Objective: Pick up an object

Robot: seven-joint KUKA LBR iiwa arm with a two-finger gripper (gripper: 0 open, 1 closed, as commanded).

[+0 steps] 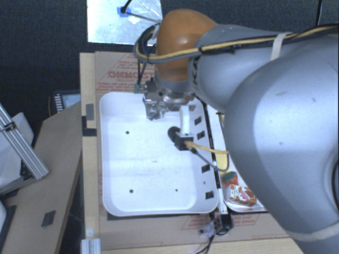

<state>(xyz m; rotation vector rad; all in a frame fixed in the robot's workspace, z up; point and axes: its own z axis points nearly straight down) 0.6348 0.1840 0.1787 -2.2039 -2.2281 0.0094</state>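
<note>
- The arm (275,120) is the largest thing here. It reaches in from the right and covers most of the right bin.
- The left bin (114,157) lies open to the camera. Its floor is white with a few small dark dots, and I see no graspable thing on it.
- Of the right bin (250,209) 1 near corner shows, below the arm.
- The gripper (154,110) hangs over the far part of the left bin, near its far rim. Whether it is apart or together I cannot tell, because the wrist hides it from above. I see nothing held in it.
- The only candidate object is a red and white packet (241,193) in the near corner of the right bin, partly under the arm and well apart from the gripper.
- My judgement: the step in hand is the approach, and no grasp is made yet. The next move calls for bringing the gripper across to the right bin, above the packet, then lowering onto it.
</note>
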